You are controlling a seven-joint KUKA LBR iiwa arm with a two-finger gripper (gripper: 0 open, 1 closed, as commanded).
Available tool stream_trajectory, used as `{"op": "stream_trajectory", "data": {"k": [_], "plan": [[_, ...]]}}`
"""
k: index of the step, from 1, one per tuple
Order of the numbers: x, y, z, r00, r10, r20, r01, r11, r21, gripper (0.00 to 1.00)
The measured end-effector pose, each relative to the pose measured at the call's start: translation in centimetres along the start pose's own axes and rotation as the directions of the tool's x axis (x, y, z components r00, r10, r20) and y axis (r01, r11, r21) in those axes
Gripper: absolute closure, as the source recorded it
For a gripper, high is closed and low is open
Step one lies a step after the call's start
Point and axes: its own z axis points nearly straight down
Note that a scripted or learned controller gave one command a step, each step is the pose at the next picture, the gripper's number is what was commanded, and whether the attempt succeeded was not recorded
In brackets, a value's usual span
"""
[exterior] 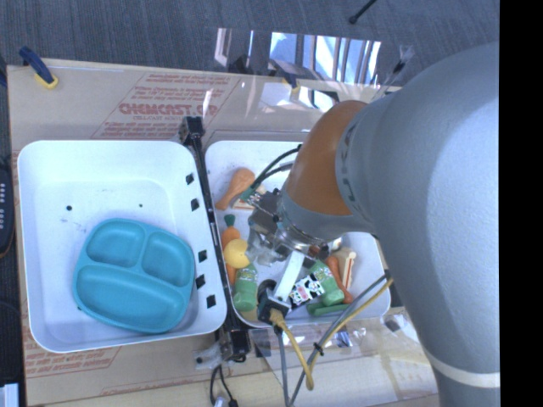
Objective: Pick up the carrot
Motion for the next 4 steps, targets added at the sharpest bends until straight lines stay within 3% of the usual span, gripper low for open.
{"op": "stream_trajectory", "data": {"k": [1, 2, 3, 4], "plan": [[4.8, -2.0, 1.3, 0.874, 0.486, 0.002, -0.486, 0.874, 0.004, 1.0], [4.7, -2.0, 1.3, 0.873, 0.487, 0.002, -0.487, 0.873, 0.006, 0.0], [6.7, -3.2, 7.0, 0.963, 0.268, -0.002, -0.268, 0.962, -0.053, 0.0], [9.4, -6.4, -5.8, 0.996, -0.085, -0.001, 0.085, 0.996, -0.003, 0.0]]}}
